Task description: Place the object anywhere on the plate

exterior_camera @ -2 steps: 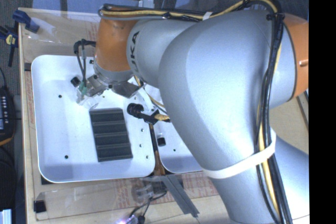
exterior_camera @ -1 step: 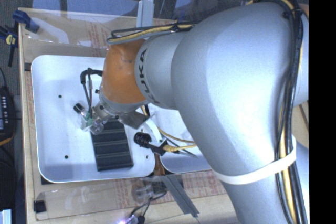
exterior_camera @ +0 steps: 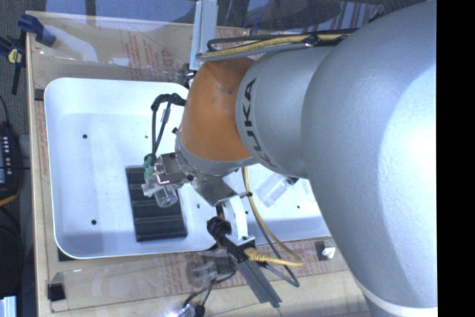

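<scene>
We see the claw (exterior_camera: pixel 160 185) over a dark ribbed slab (exterior_camera: pixel 157 208) at seven o'clock — probably stiff, best pinched across its edges — grip state unclear.

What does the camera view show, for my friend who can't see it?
A big grey robot arm with an orange band reaches from the right over the left white bin. Its gripper sits just above a dark ridged plate in that bin.

White bin (exterior_camera: pixel 89 159), black ribbed plate (exterior_camera: pixel 157 217), grey arm (exterior_camera: pixel 356 130) with orange band (exterior_camera: pixel 211 119), yellow cable (exterior_camera: pixel 260 215)
</scene>
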